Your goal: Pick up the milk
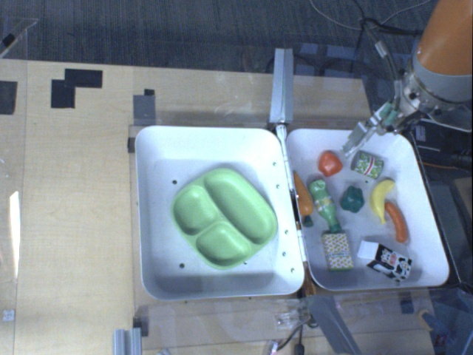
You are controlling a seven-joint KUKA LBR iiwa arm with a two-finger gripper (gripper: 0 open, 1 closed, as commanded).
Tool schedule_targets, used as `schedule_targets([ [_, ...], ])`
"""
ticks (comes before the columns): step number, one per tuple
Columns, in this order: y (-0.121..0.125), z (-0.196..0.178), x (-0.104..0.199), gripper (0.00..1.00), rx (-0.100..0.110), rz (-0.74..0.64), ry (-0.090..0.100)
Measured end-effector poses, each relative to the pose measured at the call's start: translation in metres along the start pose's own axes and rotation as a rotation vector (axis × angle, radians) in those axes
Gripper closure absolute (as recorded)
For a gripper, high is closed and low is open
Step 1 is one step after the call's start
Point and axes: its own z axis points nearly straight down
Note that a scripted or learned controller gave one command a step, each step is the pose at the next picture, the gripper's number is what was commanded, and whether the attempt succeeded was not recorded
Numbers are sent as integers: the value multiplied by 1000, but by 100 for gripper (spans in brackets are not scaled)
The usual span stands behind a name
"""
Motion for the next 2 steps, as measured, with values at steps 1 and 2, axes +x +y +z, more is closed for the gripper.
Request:
schedule_targets([
  [1,-14,157,77,0,2,-280,4],
  [2,-51,165,-2,0,1,-342,0],
])
